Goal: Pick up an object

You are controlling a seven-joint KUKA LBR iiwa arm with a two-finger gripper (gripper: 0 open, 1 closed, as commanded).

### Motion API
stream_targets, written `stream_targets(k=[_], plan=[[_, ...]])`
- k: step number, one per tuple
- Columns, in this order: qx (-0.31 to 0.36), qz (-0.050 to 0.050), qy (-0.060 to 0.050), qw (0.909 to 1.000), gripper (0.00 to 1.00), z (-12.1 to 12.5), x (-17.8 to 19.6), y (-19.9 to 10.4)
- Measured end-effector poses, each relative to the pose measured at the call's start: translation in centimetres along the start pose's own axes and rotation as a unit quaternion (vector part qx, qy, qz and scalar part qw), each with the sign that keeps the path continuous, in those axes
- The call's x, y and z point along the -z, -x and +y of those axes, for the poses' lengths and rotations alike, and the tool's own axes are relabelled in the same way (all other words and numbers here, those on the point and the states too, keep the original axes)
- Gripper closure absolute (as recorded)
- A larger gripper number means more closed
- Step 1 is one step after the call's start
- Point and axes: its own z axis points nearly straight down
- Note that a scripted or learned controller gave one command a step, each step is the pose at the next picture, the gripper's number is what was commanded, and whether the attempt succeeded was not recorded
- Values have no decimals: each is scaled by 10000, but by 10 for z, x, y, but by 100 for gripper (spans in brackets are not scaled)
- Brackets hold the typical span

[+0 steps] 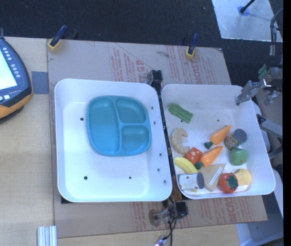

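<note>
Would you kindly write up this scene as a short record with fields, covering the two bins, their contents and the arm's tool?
left bin: holds a blue divided plate
right bin: holds toy food
green item: apart from the rest, toward the bin's far left
carrots: two, orange, mid-bin
banana: by the left wall
tomato: near edge
tool: over the right bin's far right corner, holding nothing visible
tablet: on the bench, left of the bins

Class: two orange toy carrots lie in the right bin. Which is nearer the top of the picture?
The orange toy carrot beside the grey round piece; the other carrot lies lower.
</note>
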Motion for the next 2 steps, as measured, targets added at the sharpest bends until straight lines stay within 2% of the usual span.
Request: stream_targets(k=[1,2], plan=[[7,4,-19,10000,0,12,-132,2],[10,1,-8,10000,0,-61,-169,3]])
